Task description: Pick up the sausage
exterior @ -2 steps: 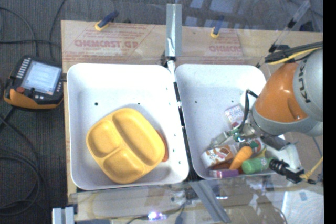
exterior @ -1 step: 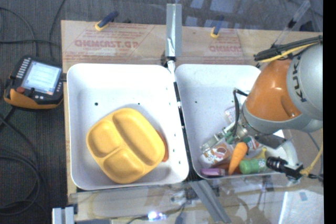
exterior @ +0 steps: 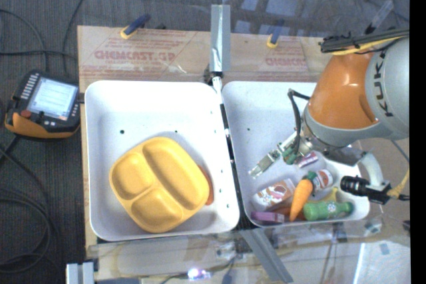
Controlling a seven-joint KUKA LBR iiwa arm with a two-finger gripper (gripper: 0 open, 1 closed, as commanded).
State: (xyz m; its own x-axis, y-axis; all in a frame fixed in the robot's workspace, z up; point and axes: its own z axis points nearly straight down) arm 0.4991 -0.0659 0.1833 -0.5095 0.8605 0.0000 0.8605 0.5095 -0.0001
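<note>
A reddish-brown piece (exterior: pixel 283 211) that looks like the sausage lies at the front of the right bin (exterior: pixel 256 110), mostly covered by an orange carrot (exterior: pixel 301 197). An orange-red sliver (exterior: pixel 210 195) also peeks out from under the yellow plate's right edge in the left bin; I cannot tell what it is. My gripper (exterior: pixel 266 161) hangs low over the middle of the right bin, pointing down-left, a short way up-left of the toy pile. Nothing shows held in it.
The right bin's front corner is crowded with a green vegetable (exterior: pixel 327 210), a white-and-red packet (exterior: pixel 274 193), a purple piece (exterior: pixel 267 217) and a pink piece (exterior: pixel 307 159). An upturned yellow divided plate (exterior: pixel 160 183) sits in the left bin (exterior: pixel 133 103). A teach pendant (exterior: pixel 43 105) lies left of the bench.
</note>
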